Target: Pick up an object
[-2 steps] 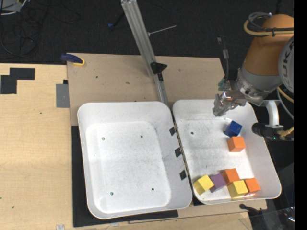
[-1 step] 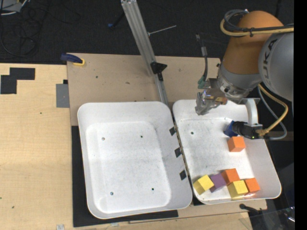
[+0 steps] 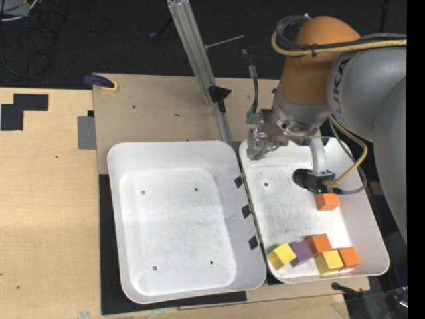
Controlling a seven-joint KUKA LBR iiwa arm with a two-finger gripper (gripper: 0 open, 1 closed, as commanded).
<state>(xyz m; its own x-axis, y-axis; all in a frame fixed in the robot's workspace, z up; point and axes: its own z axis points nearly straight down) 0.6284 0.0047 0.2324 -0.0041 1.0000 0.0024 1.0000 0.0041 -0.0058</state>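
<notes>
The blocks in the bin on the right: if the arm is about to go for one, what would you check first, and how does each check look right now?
1. Blocks within reach in the right bin: ok, a cluster of five blocks lies at its near end.
2. An easy target: ok, the lone orange block sits apart from the others.
3. Gripper above a block: not ok, it is over the bin's far left corner, away from every block.
4. Finger opening: cannot tell.
5. Clustered blocks spaced for grasping: not ok, they touch one another.

Matt white plastic bins (image 3: 126, 161), pale wood bench (image 3: 46, 205)
</notes>
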